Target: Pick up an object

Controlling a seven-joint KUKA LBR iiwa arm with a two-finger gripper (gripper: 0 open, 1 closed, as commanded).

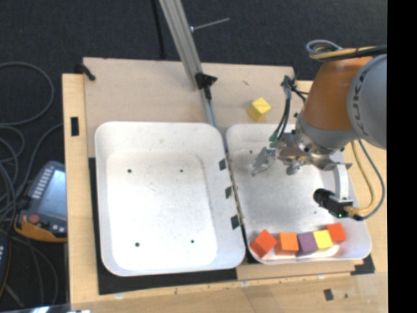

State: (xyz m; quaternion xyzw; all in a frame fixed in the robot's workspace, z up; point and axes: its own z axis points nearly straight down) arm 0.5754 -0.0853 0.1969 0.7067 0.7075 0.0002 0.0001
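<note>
Five small blocks lie in a row along the near edge of the right bin (287, 142): an orange-red block (264, 242) at the row's left end, then an orange block (288, 241), a purple block (306, 242), a yellow block (323, 240) and a red-orange block (336, 232) toward the bin's near right corner. A sixth piece, a yellow cube (258, 108), rests on the bench (143, 90) beyond the bin's far edge. The gripper (277, 162) hangs over the far half of the right bin, well apart from the row, with nothing visible between its fingers; how far they are spread cannot be told. The left bin (163, 194) lies beside it. Risks: the blocks touch one another and crowd the bin wall, so a descending finger may strike a neighbour or the rim, and a closure may slip off or grip nothing.
</note>
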